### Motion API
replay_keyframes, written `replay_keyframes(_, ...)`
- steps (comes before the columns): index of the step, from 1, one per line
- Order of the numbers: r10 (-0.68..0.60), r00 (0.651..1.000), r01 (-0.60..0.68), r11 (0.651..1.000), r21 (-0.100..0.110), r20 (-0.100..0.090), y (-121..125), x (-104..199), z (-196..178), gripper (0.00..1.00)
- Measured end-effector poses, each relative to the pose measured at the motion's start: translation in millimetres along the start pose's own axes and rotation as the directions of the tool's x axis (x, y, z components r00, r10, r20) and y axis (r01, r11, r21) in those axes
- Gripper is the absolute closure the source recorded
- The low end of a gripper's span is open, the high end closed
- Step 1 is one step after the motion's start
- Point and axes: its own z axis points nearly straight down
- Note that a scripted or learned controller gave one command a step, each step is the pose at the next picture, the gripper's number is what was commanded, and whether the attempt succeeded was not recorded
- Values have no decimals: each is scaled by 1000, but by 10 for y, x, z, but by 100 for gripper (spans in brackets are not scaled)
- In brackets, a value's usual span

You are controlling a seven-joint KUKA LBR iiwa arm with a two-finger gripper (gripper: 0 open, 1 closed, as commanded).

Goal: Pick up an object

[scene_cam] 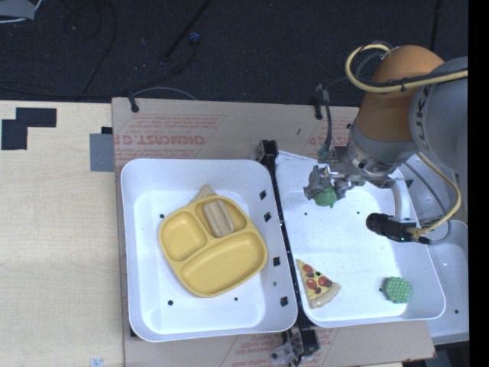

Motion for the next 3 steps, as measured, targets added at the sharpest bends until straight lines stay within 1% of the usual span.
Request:
replay_keyframes(1, -1, 1000, 1, 1000, 1, 0, -50, 531, 65, 100)
replay_keyframes(2, -2, 1000, 2, 1000, 2, 0, -98, 990, 85, 100)
replay_keyframes(3, -2, 1000, 2, 1000, 2, 1, -206, 1478, 101, 100)
